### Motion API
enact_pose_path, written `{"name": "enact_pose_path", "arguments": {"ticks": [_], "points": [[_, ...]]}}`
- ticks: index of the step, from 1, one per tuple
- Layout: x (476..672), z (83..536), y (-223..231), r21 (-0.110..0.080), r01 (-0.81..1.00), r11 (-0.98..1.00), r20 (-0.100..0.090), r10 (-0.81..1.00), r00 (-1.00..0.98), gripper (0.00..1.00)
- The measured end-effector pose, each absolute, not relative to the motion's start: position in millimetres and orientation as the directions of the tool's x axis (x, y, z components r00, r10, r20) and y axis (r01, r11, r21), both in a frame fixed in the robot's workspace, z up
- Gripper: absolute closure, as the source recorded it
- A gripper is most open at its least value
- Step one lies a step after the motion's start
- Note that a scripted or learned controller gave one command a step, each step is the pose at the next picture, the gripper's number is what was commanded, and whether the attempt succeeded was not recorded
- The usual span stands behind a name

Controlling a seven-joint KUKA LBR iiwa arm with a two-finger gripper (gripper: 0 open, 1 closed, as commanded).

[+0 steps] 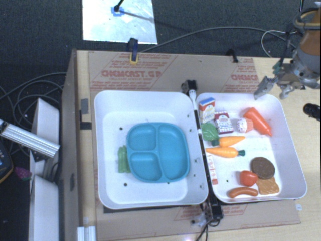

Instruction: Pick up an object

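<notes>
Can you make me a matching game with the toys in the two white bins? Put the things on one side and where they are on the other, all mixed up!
Things:
1. blue plastic divided plate
2. round brown toy patty
3. small toy milk carton
4. red-brown toy sausage

Places:
A. right bin, far left corner
B. middle of the left bin
C. right bin, near edge
D. right bin, beside the red toy tomato

Pairs: 1-B, 2-D, 3-A, 4-C

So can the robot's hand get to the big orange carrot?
Probably yes. The hand hangs just past the right bin's far corner, and the big orange carrot lies close by on top, with nothing covering it.
</notes>
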State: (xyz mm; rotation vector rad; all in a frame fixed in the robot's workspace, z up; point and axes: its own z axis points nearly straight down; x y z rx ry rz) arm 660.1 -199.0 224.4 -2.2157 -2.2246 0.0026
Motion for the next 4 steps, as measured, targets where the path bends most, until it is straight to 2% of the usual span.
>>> {"name": "enact_pose_path", "arguments": {"ticks": [1,2,3,4], "points": [[666.5,154.3,-191.2,-0.005,1.0,0.006,0.001,1.0,-0.006,0.0],[667.3,82.7,-204.0,-0.005,1.0,0.002,0.001,1.0,-0.002,0.0],[668.7,91.1,-203.9,-0.005,1.0,0.008,0.0,1.0,-0.008,1.0],[669.8,82.4,-124.0,0.001,1.0,0.005,0.001,1.0,-0.005,1.0]]}}
